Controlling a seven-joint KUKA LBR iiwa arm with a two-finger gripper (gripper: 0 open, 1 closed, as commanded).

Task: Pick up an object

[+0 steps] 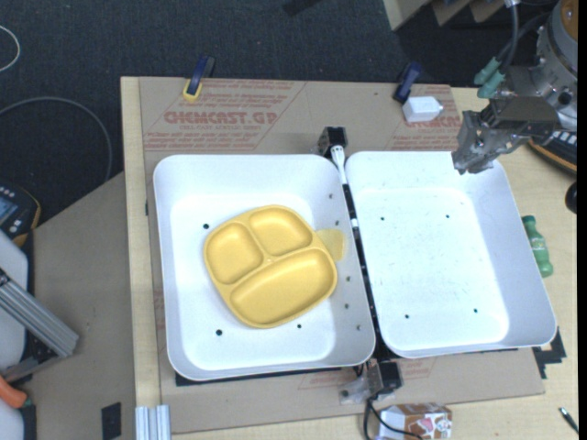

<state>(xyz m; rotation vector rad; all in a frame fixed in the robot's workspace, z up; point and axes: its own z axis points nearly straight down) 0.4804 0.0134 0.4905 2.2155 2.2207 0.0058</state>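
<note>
A yellow plate point(269, 266) with three compartments lies flat in the left bin point(179, 328), a little toward 3 o'clock of that bin's middle. A small pale yellow piece point(332, 243) peeks out from under the plate's edge at 2 o'clock, close to the bin's right wall.

The right bin point(431, 255) sits just beside the left one, their rims meeting along a dark strip. The gripper point(473, 157) hangs over the right bin's rim at 1 o'clock, near the far corner, well apart from the plate. Whether it is spread or closed I cannot tell; nothing is seen pinched in it.

On the bench point(275, 108), a white block point(423, 109) rests at 12 o'clock of the right bin, and a green thing point(537, 246) lies just outside that bin's rim at 3 o'clock.
</note>
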